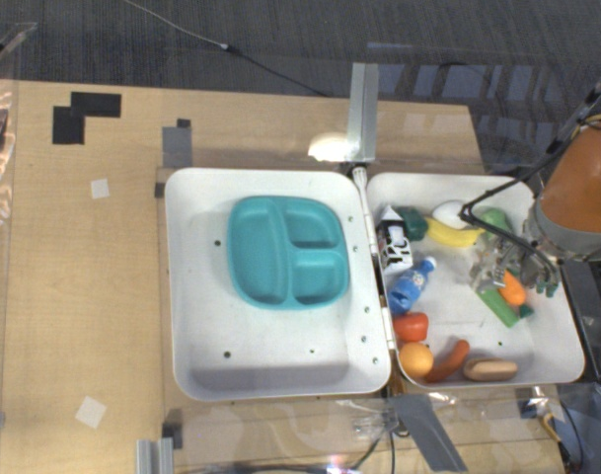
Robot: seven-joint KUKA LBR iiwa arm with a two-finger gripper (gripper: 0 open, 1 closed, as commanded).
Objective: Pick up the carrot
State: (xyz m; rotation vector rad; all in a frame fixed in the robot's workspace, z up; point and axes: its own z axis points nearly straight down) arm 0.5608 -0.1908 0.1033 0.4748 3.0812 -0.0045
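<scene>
The carrot point(514, 290) is a small orange piece with a green top point(499, 307). It lies in the right part of the right bin point(566, 358), pointing down-left. My gripper point(512, 273) hangs directly over the carrot's orange end and touches or nearly touches it. The grey wrist and orange band point(581, 191) come in from the right and hide the bin's far right corner.
Near the carrot are a banana point(453, 233), a green item point(492, 220), a blue bottle point(411, 284), a black-and-white bottle point(396, 246), a red piece point(411, 326), an orange fruit point(415, 359), a sausage point(448, 359) and a bun point(489, 369). A teal divided plate point(285, 250) sits in the left bin point(196, 344).
</scene>
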